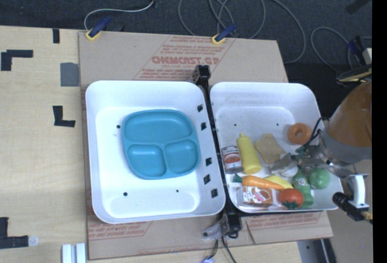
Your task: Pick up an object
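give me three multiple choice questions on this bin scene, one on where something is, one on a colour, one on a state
1. Where does the divided plate lie?
A. in the left bin
B. in the right bin
C. on the cardboard outside both bins

2. What colour is the bottle in the right bin?
A. blue
B. yellow
C. purple

3. How does the small can lie in relation to the bottle?
A. stacked on top of it
B. in the other bin
C. close beside it, on its left in the view

Answers:
1. A, the blue plate rests on the floor of the left bin.
2. B, the bottle is yellow, lying among the toy food.
3. C, the can sits next to the bottle near the divider between the bins.
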Tool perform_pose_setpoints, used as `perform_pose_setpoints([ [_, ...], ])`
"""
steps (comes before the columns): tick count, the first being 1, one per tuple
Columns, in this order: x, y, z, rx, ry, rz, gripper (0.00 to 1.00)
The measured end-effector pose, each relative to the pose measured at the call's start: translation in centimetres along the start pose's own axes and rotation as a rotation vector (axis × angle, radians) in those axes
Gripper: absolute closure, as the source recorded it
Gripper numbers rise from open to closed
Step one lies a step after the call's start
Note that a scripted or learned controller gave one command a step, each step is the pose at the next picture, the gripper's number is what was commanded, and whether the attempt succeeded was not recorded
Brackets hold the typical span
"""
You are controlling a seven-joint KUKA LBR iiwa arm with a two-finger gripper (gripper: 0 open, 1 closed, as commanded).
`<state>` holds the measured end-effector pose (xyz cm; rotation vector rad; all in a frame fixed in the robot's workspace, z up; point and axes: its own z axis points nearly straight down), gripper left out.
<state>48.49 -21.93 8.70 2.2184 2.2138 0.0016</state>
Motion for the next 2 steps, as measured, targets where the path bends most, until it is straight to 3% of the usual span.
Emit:
perform_pose_setpoints([
  [1, 3.15, 6.63, -0.01, -0.003, 0.001, -0.004, 0.0],
  [2, 3.11, 6.62, -0.99, -0.002, 0.001, -0.004, 1.0],
])
